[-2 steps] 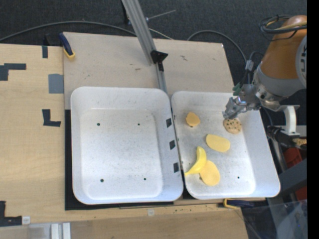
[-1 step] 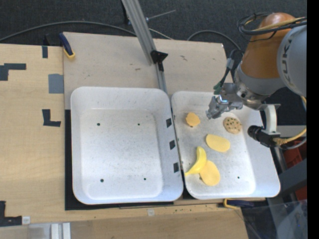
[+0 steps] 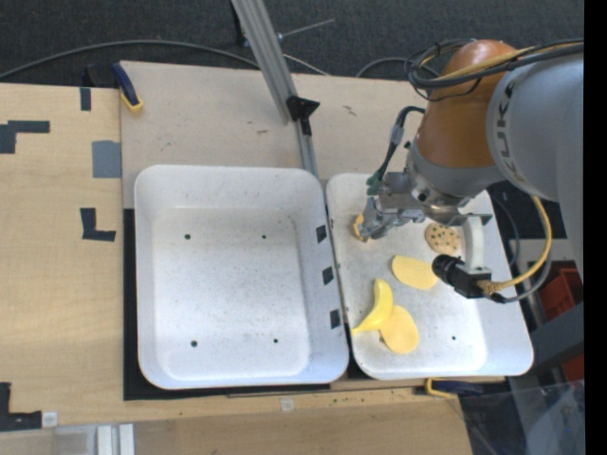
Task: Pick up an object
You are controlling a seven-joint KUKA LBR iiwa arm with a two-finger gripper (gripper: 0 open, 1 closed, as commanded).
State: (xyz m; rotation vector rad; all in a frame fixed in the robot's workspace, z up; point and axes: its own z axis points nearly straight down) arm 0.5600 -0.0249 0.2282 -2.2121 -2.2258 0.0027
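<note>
My gripper (image 3: 373, 220) hangs low over the upper left part of the right bin (image 3: 493, 349), under the grey arm with its orange band (image 3: 465, 112). A small tan object (image 3: 360, 227) lies right at the gripper's tip; whether it is held is unclear. A yellow oval piece (image 3: 413, 272) rests below and to the right of the gripper. Nearer the front lie a yellow banana-shaped piece (image 3: 378, 307) and a yellow disc (image 3: 401, 331), touching each other. A round speckled cracker (image 3: 441, 237) lies beside the wrist, partly hidden by it.
The left bin (image 3: 228, 273) stands beside the right one, their rims meeting at a ridge with black clips (image 3: 327, 275). A slanted metal pole (image 3: 270, 55) rises behind the bins. A black connector and yellow cable (image 3: 474, 282) hang off the wrist over the right bin.
</note>
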